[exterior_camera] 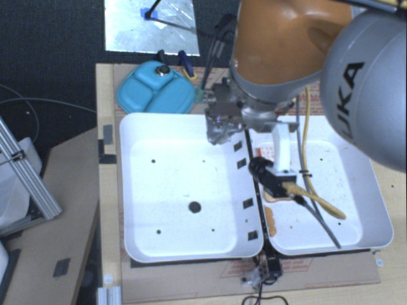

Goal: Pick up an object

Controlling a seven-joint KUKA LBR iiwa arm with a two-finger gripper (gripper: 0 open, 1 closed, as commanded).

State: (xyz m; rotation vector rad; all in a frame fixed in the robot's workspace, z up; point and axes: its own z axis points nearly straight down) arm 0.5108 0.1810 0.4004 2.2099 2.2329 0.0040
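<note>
My gripper [221, 129] hangs over the far right corner of the left bin [137, 170], close to the divide between the two bins. Nothing shows under it or in it. A small dark round thing [194, 206] lies on the left bin's floor, well in front of the gripper. In the right bin [356, 189], an orange-brown piece [270, 222] lies along the left wall. A white item with red print [264, 151] sits near the far left corner, partly hidden by the wrist.
A blue lidded container [156, 88] stands behind the left bin. Further back lies a shiny foil sheet [151, 14]. A metal frame [24, 184] stands off the bench at the left. The arm's big body covers the far part of the right bin.
</note>
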